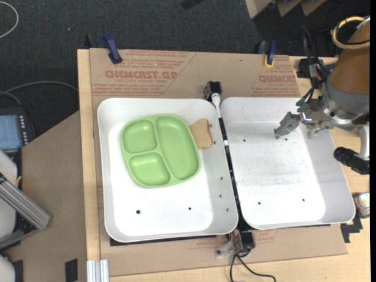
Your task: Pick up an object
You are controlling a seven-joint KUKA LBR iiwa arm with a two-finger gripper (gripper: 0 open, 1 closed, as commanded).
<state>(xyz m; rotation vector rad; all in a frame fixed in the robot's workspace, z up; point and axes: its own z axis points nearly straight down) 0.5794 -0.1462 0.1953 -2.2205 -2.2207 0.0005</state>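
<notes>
A green divided plate [160, 150] lies in the left white bin [117, 216]. A small tan, bread-like piece [202, 133] rests against the plate's right edge, near the divide between the bins. My gripper [299, 128] hangs over the upper right part of the right white bin [282, 204], far to the right of both objects. Its fingers [286, 124] are spread apart and open, with nothing between them. The grey arm with its orange band [352, 69] comes in from the right edge.
Both bins sit on a brown cardboard sheet [147, 69] held by blue clamps [111, 47] at the back. A black fitting [213, 90] stands at the back between the bins. Cables and dark floor surround the bench.
</notes>
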